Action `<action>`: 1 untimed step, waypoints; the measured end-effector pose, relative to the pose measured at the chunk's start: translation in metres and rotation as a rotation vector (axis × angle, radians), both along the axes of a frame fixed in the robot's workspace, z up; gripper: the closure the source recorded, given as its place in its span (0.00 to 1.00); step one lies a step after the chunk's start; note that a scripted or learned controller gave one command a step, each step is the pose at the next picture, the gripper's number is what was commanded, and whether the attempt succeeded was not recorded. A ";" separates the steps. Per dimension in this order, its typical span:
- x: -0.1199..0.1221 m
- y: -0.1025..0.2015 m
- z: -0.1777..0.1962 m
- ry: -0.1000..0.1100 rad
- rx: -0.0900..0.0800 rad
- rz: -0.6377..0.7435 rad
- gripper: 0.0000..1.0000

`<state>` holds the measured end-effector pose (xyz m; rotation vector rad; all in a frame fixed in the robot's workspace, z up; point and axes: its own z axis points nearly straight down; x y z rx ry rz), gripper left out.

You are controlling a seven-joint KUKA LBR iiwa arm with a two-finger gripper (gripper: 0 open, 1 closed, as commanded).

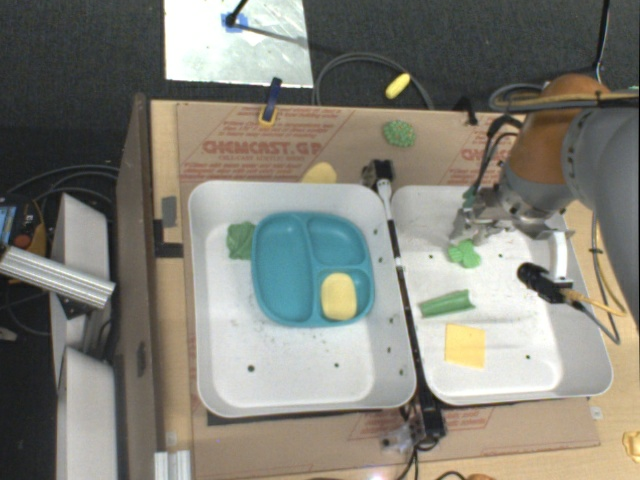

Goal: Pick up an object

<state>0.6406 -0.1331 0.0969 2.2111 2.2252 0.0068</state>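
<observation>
Probably light and soft: small green lumpy toy (463, 256) at six o'clock of grey tool (470, 228); best pinched across middle. Tool state: cannot tell.

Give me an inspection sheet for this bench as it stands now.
Surface: two white bins, left bin and right bin, on a cardboard-topped bench.
Job's things: right bin holds small green piece, green stick, yellow square.
Clutter: left bin holds blue tray with yellow lump in one compartment, green leaf at its left edge; green knob on bench behind bins.
Gripper: gripper low over right bin, just behind small green piece.
Cables: grey cable looped behind bench.
Surroundings: foil sheet on dark carpet.
</observation>
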 end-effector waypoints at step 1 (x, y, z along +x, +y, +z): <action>-0.025 0.060 0.094 -0.001 0.002 0.004 1.00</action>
